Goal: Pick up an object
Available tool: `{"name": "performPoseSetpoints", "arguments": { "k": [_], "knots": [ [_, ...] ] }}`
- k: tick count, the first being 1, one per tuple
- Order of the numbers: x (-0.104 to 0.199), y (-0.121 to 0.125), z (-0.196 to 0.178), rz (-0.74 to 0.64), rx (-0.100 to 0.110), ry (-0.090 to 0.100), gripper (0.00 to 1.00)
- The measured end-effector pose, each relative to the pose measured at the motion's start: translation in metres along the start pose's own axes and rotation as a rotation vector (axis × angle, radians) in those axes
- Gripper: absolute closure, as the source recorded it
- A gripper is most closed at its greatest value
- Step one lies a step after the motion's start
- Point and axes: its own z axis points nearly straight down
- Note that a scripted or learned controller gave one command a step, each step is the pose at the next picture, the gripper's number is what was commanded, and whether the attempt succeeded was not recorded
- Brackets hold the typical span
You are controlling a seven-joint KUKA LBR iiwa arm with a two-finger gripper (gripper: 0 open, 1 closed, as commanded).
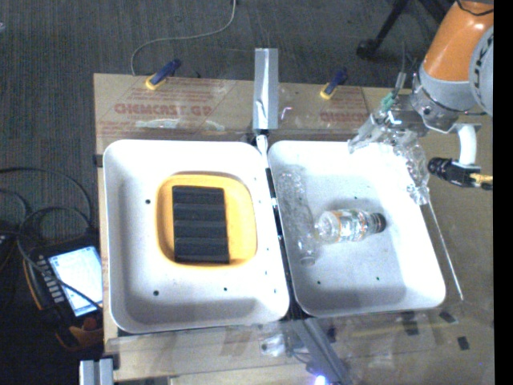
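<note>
**Bottle lying in right bin, end effector above the bin's far right corner**

Camera view, from above at a slant. The candidate object is a small clear plastic bottle [350, 224] lying on its side near the middle of the right-hand shallow white bin [401, 291]. Its body is transparent with a pale printed label band; the dark cap end points right, the rounded base points left. Just left of it, along the bin's left wall, lies a crumpled piece of clear plastic film [293, 208], glossy and wrinkled, its lower end close to the bottle; I cannot tell whether they touch.

The left-hand shallow white bin [128, 215] has rounded corners and a smooth matte surface. In it sits a yellow rounded-square tray [244, 227] carrying a black ribbed rectangular block [199, 224] with crosswise grooves.

The end effector [393, 131] hangs over the far right corner of the right bin, well apart from the bottle. Its parts look clear and glinting against the white, so finger spacing cannot be told. Nothing is visibly held. The grey arm with its orange band [455, 34] enters from upper right.

The counter [184, 107] behind the bins is brown board with faded red print, fixed by two blue-and-yellow clamps [163, 73].
</note>
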Motion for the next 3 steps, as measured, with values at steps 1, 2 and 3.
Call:
{"name": "performPoseSetpoints", "arguments": {
  "k": [1,2,3],
  "knots": [
    [-0.002,-0.078,0.063,-0.276,-0.001,-0.001,0.00],
    [-0.040,-0.081,0.133,-0.390,-0.004,-0.001,0.00],
    [-0.040,-0.081,0.133,-0.389,-0.004,-0.001,0.00]
  ]
}}
